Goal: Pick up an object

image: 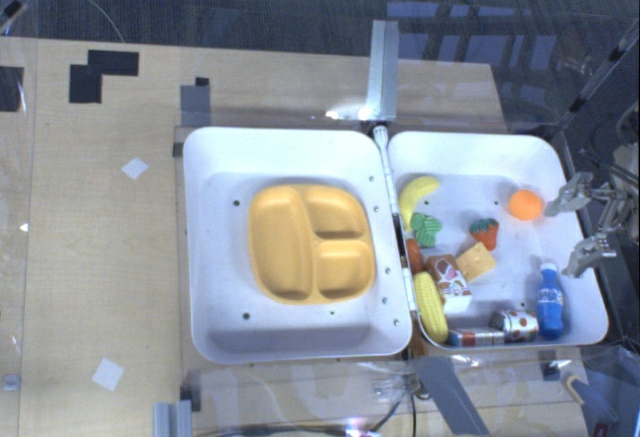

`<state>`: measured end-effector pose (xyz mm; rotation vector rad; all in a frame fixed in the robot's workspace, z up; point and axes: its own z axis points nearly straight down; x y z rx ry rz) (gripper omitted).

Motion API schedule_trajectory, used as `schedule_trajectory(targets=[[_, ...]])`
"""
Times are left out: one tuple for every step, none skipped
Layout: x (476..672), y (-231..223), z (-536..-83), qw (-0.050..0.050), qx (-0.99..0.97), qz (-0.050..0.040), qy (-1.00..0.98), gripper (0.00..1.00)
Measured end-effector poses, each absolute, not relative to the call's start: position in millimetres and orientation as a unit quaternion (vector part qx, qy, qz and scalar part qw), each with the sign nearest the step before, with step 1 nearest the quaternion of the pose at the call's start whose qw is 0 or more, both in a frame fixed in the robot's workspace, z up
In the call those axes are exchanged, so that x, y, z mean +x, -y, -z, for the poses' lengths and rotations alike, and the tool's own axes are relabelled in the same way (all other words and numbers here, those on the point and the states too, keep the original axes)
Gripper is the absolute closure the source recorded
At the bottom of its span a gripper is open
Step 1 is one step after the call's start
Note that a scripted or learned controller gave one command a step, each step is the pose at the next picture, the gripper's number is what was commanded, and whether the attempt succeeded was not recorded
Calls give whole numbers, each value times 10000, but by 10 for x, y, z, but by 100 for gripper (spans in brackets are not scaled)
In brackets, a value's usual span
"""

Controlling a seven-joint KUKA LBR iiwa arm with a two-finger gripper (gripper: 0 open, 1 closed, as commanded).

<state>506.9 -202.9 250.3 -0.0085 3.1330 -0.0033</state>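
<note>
Jaws [585, 222] seemingly open, empty, beside orange ball [525, 205]

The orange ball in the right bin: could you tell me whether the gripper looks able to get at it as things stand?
Probably yes. The orange ball lies alone near the right bin's right side, nothing touching it, and the gripper hangs open just beyond that rim.

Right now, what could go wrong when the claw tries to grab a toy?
The toys in the right bin are crowded: the corn, carton and can lie close together, so the claw might bump a neighbour or pinch two things at once. The orange ball is round and could roll away when touched. The blue bottle lies near the bin's wall, leaving little room for the claw.
</note>
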Motion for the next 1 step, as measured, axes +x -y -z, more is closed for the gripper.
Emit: schedule_trajectory(targets=[[5445,2042,-1557,19,1459,-3,-9893,0]])
